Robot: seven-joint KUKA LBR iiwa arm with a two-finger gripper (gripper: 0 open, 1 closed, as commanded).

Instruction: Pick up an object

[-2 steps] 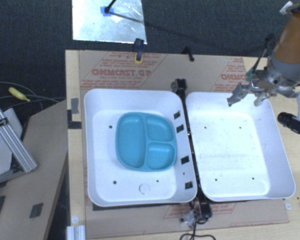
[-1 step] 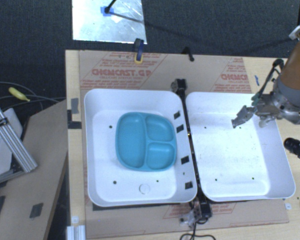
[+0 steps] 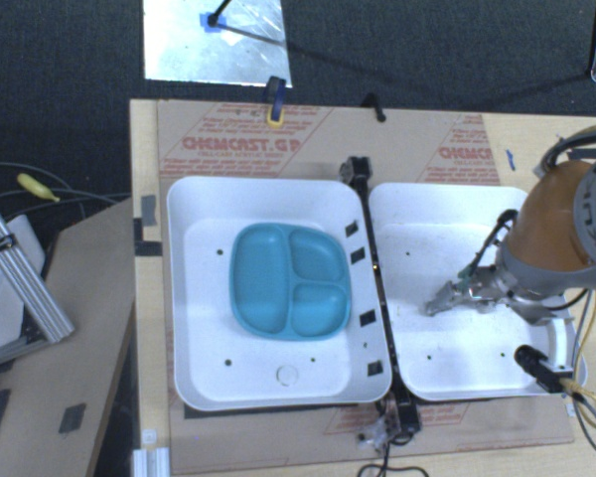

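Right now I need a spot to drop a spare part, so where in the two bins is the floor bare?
The left bin is crowded: the blue divided plate fills its middle, leaving a bare strip along each wall and a small round disc in front. The right bin has bare floor between the centre divider and the gripper, which hangs over its right half.

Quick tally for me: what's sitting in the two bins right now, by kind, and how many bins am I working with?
White bins: 2, left bin and right bin
Blue divided plates: 1, the plate in the left bin
Total: 3
The gripper is over the right bin.
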